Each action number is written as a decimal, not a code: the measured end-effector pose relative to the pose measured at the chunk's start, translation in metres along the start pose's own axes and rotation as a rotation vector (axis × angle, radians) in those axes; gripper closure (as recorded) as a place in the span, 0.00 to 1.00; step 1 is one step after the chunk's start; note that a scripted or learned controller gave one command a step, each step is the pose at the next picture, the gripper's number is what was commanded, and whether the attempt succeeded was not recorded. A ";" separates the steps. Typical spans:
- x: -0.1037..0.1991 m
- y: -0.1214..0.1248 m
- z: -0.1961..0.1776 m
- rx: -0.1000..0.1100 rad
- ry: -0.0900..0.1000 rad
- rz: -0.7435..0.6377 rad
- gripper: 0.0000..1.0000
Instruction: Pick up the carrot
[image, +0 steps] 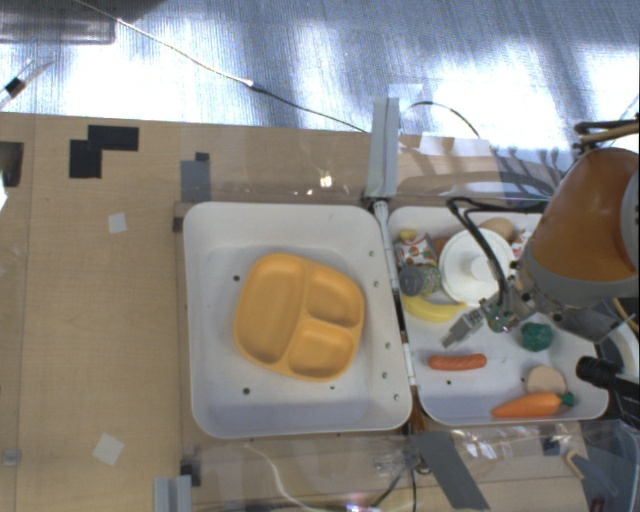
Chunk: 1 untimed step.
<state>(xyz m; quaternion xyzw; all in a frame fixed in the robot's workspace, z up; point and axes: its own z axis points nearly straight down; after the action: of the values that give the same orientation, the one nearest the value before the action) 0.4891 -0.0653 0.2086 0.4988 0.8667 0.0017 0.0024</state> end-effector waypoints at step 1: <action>-0.001 0.002 -0.011 -0.005 -0.004 -0.008 1.00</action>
<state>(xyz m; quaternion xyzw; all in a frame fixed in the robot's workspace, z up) 0.4913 -0.0655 0.2200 0.4956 0.8685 0.0026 0.0055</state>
